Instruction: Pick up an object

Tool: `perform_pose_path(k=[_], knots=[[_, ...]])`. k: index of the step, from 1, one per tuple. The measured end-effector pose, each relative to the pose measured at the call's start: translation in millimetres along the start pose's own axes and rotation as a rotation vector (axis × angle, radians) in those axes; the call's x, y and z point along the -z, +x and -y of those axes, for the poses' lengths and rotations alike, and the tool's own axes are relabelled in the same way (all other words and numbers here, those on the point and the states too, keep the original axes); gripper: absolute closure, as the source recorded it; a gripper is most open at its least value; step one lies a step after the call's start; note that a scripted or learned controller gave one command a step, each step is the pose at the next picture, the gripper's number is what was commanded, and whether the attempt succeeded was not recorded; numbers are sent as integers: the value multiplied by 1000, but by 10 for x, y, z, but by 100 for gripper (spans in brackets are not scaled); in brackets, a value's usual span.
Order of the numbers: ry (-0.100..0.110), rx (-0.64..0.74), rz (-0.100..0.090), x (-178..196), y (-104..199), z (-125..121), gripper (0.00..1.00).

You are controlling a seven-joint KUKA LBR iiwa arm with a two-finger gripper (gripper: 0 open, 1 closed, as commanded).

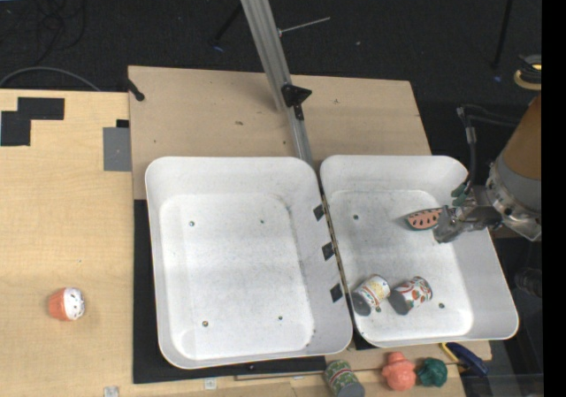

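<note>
The hand (447, 225) sits beside the flat orange-and-green watermelon-slice toy (424, 219); its grip state I cannot tell, so centre over the slice before lifting

A slanted aluminium rail (271, 50) crosses the far counter (212, 112). On the left a small orange-and-white ball (66, 304) lies alone. At the near edge sit a green can (340, 377), a pink toy (398, 370) and a green toy (432, 372)

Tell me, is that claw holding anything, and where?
Cannot be told. The gripper sits at the right end of the watermelon slice toy in the right bin, but a grasp isn't clear.
</note>
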State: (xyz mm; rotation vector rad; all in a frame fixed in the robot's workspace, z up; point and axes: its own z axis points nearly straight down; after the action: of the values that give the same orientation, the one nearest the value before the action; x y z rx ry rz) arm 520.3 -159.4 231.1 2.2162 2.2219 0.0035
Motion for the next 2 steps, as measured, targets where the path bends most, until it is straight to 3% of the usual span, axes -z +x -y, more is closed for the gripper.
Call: perform_pose_path(k=[1, 2], knots=[[5, -1, -1, 62, -6, 0, 100], [8, 3, -4, -7, 590, -8, 100]])
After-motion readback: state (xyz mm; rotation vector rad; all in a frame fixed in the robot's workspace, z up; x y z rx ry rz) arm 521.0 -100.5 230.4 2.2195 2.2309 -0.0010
